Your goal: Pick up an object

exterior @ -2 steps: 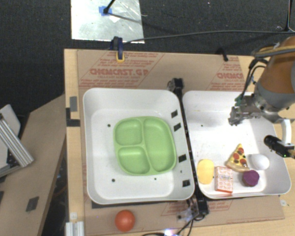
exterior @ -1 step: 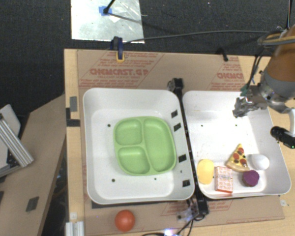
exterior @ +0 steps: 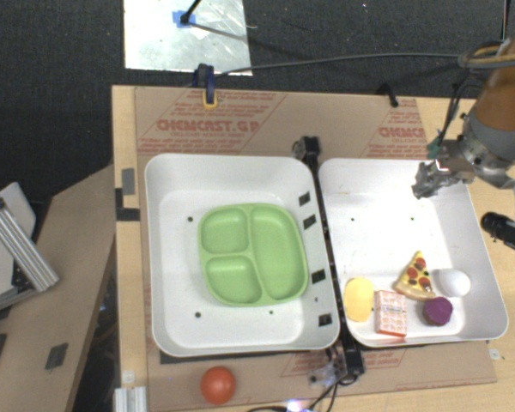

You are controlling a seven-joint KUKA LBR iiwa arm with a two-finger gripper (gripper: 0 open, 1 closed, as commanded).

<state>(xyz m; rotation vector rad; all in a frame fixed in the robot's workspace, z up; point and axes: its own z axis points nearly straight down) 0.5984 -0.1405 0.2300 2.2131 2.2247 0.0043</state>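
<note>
Approach step, nothing grasped. Two-finger grey gripper point(exterior: 429, 178) over far right of right white bin point(exterior: 373, 221); finger state impossible to tell. Toys clustered at near edge: pizza slice point(exterior: 415, 276), purple ball point(exterior: 438, 311), yellow oval point(exterior: 358, 298). Next: travel nearer, descend.

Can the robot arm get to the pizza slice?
Probably yes. The end effector hangs over the same white bin, and the pizza slice lies uncovered, though the white egg and purple ball crowd it.
</note>
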